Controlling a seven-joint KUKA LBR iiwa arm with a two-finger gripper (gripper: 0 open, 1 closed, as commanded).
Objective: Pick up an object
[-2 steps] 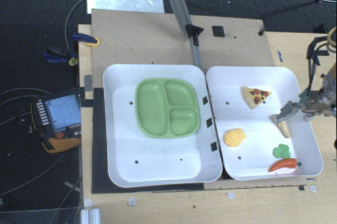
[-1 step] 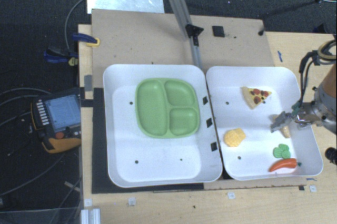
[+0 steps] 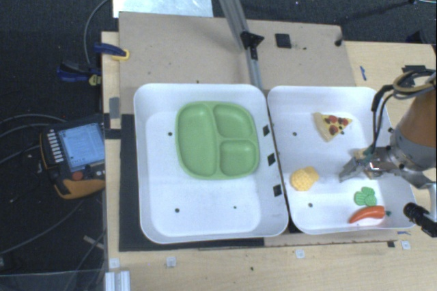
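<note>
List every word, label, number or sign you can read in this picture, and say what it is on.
No text can be read.
Handheld controller left of the bins: its lit blue screen is too small and blurred to read.
Green plate, pizza slice and the other toy foods: no print.

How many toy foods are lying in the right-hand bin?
4: a pizza slice near the back, corn at left, greens and a carrot in front. The arm may hide more.
</note>
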